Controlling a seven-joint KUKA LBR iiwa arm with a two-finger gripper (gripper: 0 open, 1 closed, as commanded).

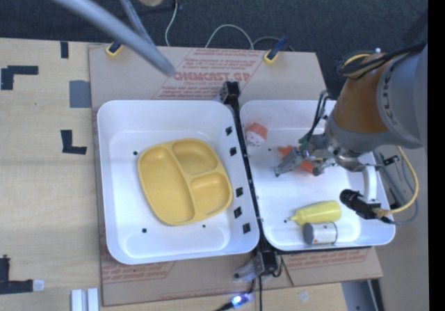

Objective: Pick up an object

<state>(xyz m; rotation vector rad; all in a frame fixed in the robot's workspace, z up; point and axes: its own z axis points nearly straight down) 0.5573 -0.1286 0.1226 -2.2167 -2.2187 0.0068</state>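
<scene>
Orange object (304,163) is seen low in the right bin (278,233), between the spread fingers of the gripper (295,162); no firm pinch is shown, so slipping out is judged likely on lifting.

2 white bins (111,163) sit on brown cardboard (208,73) printed with red lettering. The divided plate (184,181) is yellow. The bottle (316,213) is yellow, the can (320,234) grey, and a small block (255,133) orange and white.
</scene>
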